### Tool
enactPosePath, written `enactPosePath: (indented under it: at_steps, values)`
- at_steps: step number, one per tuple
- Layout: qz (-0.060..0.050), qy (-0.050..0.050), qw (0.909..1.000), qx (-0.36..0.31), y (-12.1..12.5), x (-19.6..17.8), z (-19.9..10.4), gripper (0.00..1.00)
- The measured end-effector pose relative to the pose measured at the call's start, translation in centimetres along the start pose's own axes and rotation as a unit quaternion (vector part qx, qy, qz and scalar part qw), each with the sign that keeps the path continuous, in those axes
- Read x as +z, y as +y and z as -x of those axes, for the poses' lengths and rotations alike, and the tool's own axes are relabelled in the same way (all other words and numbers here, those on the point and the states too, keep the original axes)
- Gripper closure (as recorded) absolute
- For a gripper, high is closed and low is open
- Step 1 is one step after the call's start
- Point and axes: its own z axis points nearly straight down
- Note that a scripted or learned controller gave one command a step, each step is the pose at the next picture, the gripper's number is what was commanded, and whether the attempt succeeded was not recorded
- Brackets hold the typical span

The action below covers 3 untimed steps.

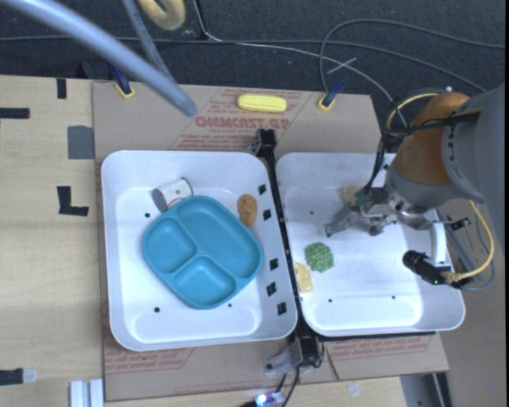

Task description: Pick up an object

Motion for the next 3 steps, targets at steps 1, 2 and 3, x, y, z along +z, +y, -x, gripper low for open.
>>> enactPosePath:
  at_steps: [1,2,3]
  values:
    - [0.002,0.000,1.0000,0.000,0.1,-1.3,0.0,1.00]
    - [0.006,-0.001,1.0000,0.000,0.4,-7.6,-0.4,1.00]
    - [0.005,-0.001,1.0000,0.000,-0.5,-12.9,-0.7,1.00]
